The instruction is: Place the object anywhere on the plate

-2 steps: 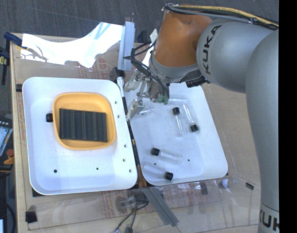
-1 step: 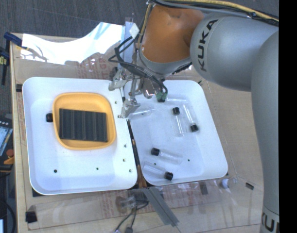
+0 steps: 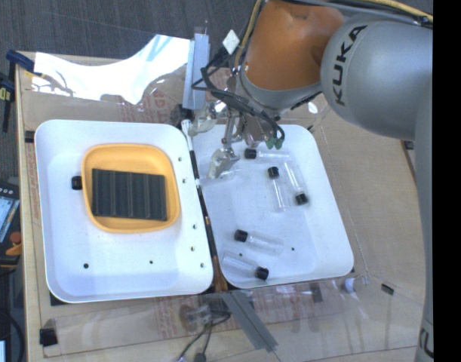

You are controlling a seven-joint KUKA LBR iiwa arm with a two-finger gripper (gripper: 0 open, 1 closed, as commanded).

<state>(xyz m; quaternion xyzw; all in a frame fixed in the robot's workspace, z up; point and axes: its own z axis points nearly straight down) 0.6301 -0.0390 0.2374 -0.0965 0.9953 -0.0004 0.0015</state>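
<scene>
1. Nearest the camera, the grey arm [image 3: 381, 74] with its orange band is seen reaching in from the right over the far end of the right bin [image 3: 321, 225].
2. Clear vials with black caps are scattered across that bin: two near its middle right [image 3: 287, 183], one at the lower left [image 3: 249, 238] and one by the near rim [image 3: 249, 268].
3. At the bin's far left corner the tool [image 3: 224, 157] is lowered, with wires and metal parts crowded about it; a pale shape is seen at its tip, but whether it is a vial cannot be told.
4. How far the tool is open cannot be told, and nothing can be said to be held.
5. In the left bin [image 3: 56, 270] the yellow plate [image 3: 128, 161] is seen, with a dark ribbed insert [image 3: 132, 193] at its middle and a small black piece [image 3: 77, 182] just outside its left rim.
6. The step in hand is judged to be the pick-up of a vial; nothing from the right bin is yet on the plate.
7. A good grasp would be made across a vial's body, not its cap, and the lift taken high enough for the rims between the bins to be passed before release over the plate.
</scene>
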